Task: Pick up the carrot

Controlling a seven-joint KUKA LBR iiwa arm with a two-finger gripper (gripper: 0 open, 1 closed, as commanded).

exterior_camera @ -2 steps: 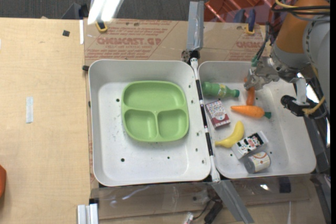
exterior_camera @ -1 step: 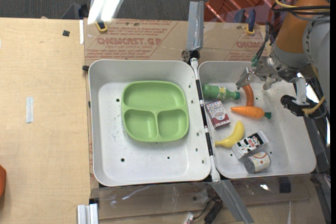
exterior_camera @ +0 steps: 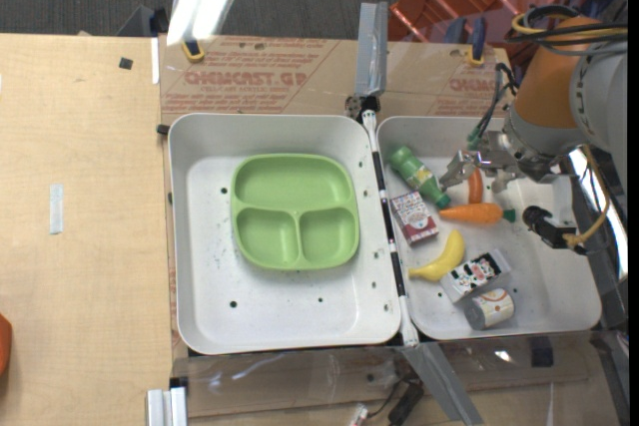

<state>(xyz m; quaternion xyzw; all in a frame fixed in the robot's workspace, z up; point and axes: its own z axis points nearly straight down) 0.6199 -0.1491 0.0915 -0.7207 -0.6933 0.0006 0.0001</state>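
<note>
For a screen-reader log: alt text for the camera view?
The grey arm's gripper hovers over the orange carrot in the right white bin, beside a green bottle and yellow banana. The left white bin holds a green divided plate.

Single fixed camera, high above the table [exterior_camera: 80, 214], slanted downward, moderately distant, both white bins [exterior_camera: 190, 214] framed, arm [exterior_camera: 589, 85] entering right of them.

Grey arm [exterior_camera: 589, 105] reaching in from right, orange-banded wrist bent down, gripper [exterior_camera: 477, 177] low, jaws spread.
</note>
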